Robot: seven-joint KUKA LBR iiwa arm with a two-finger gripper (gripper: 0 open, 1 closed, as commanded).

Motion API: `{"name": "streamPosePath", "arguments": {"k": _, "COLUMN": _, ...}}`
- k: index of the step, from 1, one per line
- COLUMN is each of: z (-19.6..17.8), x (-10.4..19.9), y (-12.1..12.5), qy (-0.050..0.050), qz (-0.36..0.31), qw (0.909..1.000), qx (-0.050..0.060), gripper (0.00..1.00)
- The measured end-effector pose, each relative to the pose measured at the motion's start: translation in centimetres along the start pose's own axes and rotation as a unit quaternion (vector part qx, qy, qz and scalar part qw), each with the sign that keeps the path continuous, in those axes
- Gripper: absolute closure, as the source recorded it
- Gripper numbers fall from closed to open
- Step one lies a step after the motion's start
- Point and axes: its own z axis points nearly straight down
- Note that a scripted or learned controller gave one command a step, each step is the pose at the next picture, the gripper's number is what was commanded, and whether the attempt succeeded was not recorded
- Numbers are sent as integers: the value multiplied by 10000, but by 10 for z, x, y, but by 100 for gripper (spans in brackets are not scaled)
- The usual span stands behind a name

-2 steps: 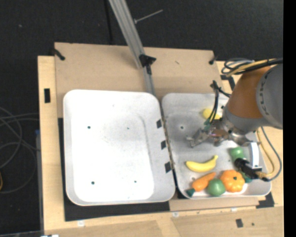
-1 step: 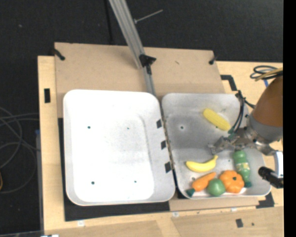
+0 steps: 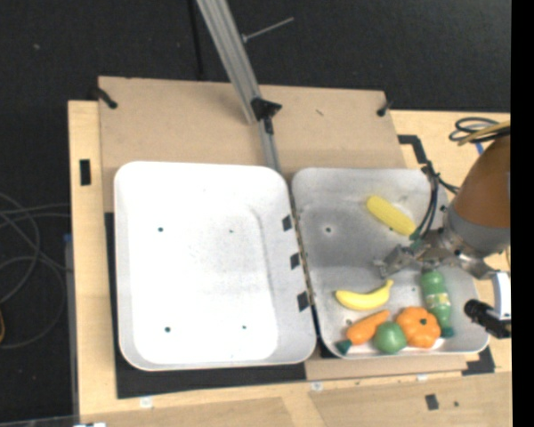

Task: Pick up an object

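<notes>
The right bin (image 3: 338, 203) holds a yellow corn cob (image 3: 391, 213) near its back. A banana (image 3: 365, 297) lies in the middle front. Along the front edge sit an orange carrot (image 3: 366, 328), a small green fruit (image 3: 391, 337) and an orange pumpkin (image 3: 419, 325). A green bottle (image 3: 436, 294) lies beside the pumpkin. My gripper (image 3: 400, 254) hangs low over the bin floor between the corn and the banana, just left of the bottle, with nothing visibly in it.
The left bin (image 3: 205, 265) lies beside the right one, with black clips (image 3: 295, 261) along the shared edge. A grey metal pole (image 3: 236, 52) slants in from the back. Cables (image 3: 476, 130) lie at the bench's far right.
</notes>
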Motion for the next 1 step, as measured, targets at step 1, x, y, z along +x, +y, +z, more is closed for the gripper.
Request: {"name": "streamPosePath", "arguments": {"k": 1, "z": 1, "x": -5, "y": 82, "qy": 0, "qz": -11, "qw": 10000, "qx": -4, "gripper": 0}}
